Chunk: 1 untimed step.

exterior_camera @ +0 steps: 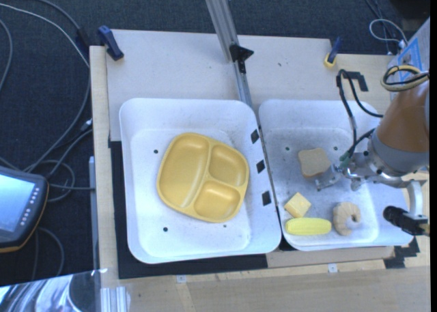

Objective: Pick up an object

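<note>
We see two shallow white bins side by side on the bench. The left bin [136, 167] holds a yellow compartment tray [203, 176], three sections, lying flat near the bin's middle. The right bin [287, 116] holds four small items: a tan slice of toy bread [314, 162] near the centre, a yellow cheese-like wedge [298, 205] closer to the near-left, a yellow corn-shaped piece [308, 227] along the near wall, and a pale tan doughnut-like ring [346, 217] just right of the corn.

The arm enters from the right, orange band visible above the wrist. The gripper [332, 175] sits low in the right bin, just right of the bread slice and on its near side, far side of the ring. Its metal tip appears to be touching or almost touching the bread's near-right edge; we cannot resolve contact at this slant. We cannot tell how far apart the gripper is set, and we see nothing clearly held in it.

A grey metal post [225, 24] crosses the far bench between the bins.
</note>
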Each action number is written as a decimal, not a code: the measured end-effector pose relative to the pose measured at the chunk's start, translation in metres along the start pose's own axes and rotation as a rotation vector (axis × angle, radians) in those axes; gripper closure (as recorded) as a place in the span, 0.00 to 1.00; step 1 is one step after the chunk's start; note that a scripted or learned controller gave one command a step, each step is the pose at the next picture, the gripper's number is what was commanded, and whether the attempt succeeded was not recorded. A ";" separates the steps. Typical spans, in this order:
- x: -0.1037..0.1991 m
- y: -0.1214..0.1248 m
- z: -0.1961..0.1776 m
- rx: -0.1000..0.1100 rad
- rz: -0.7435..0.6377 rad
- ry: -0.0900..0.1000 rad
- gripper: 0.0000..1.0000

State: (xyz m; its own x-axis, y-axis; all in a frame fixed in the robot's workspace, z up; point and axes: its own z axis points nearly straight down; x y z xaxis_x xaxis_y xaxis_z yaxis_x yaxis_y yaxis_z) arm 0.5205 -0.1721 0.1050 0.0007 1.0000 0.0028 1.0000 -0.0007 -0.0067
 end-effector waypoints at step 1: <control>0.000 0.000 0.013 -0.003 -0.001 -0.001 0.00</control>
State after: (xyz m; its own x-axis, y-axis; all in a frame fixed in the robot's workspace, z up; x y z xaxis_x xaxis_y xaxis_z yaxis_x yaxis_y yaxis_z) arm 0.5202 -0.1716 0.0917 -0.0003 1.0000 0.0021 1.0000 0.0003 -0.0042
